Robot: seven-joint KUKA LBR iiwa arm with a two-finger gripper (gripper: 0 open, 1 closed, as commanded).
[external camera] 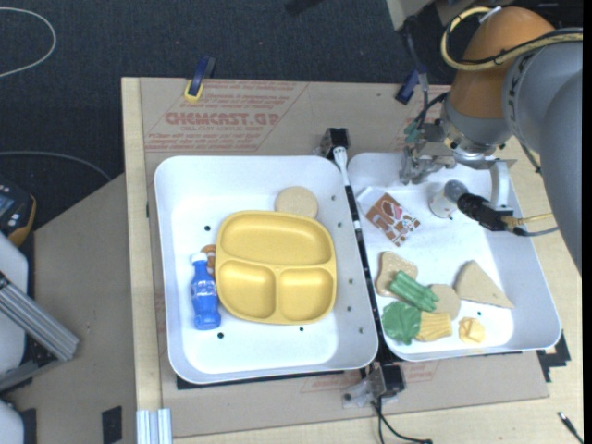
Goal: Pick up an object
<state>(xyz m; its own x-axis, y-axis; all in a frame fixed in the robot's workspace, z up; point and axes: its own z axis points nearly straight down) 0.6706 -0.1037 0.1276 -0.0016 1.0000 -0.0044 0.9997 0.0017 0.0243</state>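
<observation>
My gripper (418, 166) hangs over the far left corner of the right bin (532, 285), below the orange band of the arm (490, 58). Just in front of it lies a brown printed packet (392, 218), apart from the gripper. Nearer the front of that bin sit a toast slice (395, 267), a green bean pod (413, 292), a green leafy piece (400, 321), a yellow corn piece (435, 327), a beige wedge (481, 285) and a small cheese cube (472, 330). Nothing shows in the gripper.
The left bin (176, 239) holds a yellow divided plate (275, 266), a blue bottle (204, 294) lying at the plate's left side and a round beige biscuit (296, 201) behind it. A black cable and fitting (481, 211) trail from the wrist across the right bin's back.
</observation>
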